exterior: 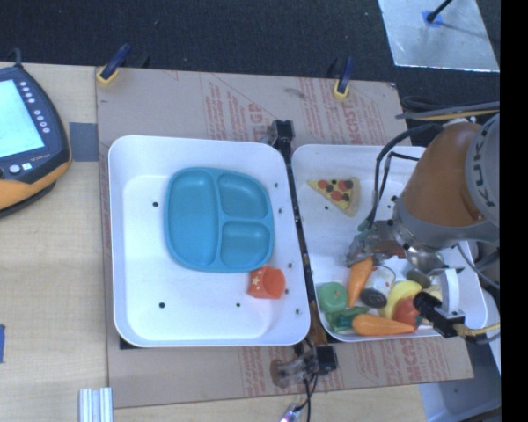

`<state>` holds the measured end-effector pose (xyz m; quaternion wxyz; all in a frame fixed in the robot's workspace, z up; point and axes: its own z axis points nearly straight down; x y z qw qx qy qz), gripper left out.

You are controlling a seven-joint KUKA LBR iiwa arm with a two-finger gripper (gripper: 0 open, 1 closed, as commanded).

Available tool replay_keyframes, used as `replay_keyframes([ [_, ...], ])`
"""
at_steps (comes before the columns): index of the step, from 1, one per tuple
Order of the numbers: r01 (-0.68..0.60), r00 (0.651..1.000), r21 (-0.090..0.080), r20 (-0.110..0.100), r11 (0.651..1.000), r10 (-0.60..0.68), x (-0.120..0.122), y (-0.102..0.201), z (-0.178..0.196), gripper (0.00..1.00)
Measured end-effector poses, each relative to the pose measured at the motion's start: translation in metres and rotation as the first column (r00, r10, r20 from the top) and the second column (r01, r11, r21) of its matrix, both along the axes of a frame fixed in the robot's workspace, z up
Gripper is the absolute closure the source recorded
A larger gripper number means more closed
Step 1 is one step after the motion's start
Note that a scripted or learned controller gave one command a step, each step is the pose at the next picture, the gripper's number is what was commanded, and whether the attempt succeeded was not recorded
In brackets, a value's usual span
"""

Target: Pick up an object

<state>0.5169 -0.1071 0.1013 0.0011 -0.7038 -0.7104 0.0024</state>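
Seemingly hovering, jaw state impossible to tell, gripper (367,251) over light, rigid, slick orange plastic toy carrot (359,279), best pinched mid-body, in right white bin (321,161).

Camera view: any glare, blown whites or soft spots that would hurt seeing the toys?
Camera view: lighting is even and soft. The left bin reads bright but its rim shading survives. The blue tray and pizza slice are fairly crisp. The arm shades the toy pile, where the carrot and its neighbours look soft. The tablet screen is washed out.
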Motion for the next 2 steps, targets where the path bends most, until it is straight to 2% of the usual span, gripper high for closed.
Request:
replay_keyframes([
  [1,0.001,1.0,0.002,0.001,1.0,-0.001,-0.041,0.045,0.09,1.0],
  [2,0.004,1.0,0.003,0.002,1.0,-0.004,-0.04,0.071,0.132,1.0],
])
